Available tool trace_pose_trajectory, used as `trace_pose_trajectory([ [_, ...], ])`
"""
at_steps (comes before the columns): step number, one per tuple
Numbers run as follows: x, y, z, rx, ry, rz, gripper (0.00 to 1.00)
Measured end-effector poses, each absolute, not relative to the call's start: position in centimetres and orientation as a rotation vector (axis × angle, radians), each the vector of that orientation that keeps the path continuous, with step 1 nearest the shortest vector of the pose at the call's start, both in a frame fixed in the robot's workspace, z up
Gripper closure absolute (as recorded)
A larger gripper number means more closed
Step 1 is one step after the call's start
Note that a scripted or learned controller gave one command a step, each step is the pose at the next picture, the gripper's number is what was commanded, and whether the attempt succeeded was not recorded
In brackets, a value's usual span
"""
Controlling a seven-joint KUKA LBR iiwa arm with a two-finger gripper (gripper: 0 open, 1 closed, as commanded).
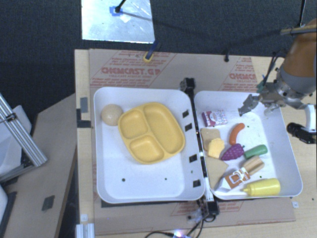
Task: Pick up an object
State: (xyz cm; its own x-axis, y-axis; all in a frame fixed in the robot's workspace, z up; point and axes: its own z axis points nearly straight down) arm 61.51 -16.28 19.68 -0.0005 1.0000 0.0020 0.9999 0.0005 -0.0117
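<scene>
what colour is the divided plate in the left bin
Yellow. The plate shows clearly in the camera view.

arm [302, 58]: enters from right, wrist angled down-left | fingers [246, 105]: spread, holding nothing

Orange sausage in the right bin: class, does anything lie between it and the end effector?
Nothing visible does. The end effector hangs over the bin's upper right, and only bare bin floor separates it from the sausage.

Tray [148, 133] and ball [112, 114] in left bin [114, 182]; sausage [237, 132] in right bin [285, 152].
</scene>
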Motion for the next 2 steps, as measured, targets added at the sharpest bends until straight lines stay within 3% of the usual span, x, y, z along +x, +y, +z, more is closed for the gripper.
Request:
trace_pose_trajectory([
  [1,61.8,-16.3,20.5,-2.219,-2.226,-0.001,0.00],
  [2,61.8,-15.7,14.4,-2.217,-2.224,0.001,0.00],
])
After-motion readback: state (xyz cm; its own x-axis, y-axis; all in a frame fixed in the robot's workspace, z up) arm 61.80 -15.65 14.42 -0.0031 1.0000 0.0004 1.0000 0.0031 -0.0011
